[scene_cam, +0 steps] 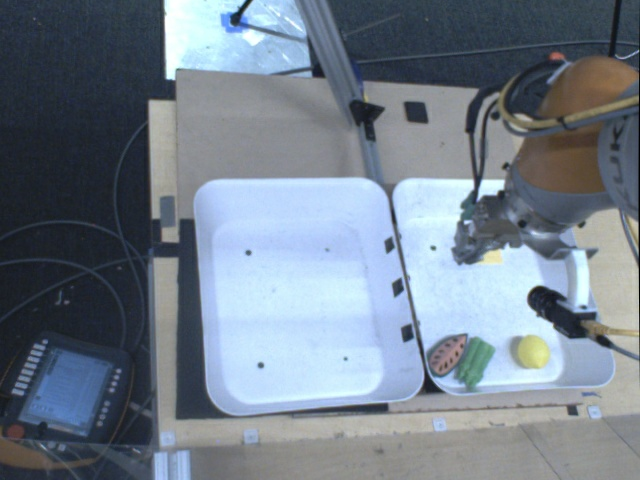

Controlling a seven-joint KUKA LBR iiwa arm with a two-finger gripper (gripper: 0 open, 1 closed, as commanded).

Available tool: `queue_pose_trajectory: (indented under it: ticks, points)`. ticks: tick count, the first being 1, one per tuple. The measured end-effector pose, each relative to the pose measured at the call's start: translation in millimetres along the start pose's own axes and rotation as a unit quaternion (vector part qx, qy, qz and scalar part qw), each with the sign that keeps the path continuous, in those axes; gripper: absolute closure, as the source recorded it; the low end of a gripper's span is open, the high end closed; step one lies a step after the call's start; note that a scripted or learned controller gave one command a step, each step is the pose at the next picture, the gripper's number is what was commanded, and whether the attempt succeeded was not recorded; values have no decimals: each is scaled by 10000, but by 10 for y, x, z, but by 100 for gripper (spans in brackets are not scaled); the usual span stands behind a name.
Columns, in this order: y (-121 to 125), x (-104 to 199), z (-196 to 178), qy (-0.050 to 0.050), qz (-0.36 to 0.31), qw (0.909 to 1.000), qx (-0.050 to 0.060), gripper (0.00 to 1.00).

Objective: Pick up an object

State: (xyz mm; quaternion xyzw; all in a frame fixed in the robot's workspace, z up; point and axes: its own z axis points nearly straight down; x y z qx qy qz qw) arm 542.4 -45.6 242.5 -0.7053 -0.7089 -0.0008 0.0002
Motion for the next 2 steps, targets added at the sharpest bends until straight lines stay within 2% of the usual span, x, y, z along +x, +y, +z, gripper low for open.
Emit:
queue_pose_trajectory:
  ticks: [2]
  points:
    - [-123, 873, -3, -2, 3, 10000, 2, 100]
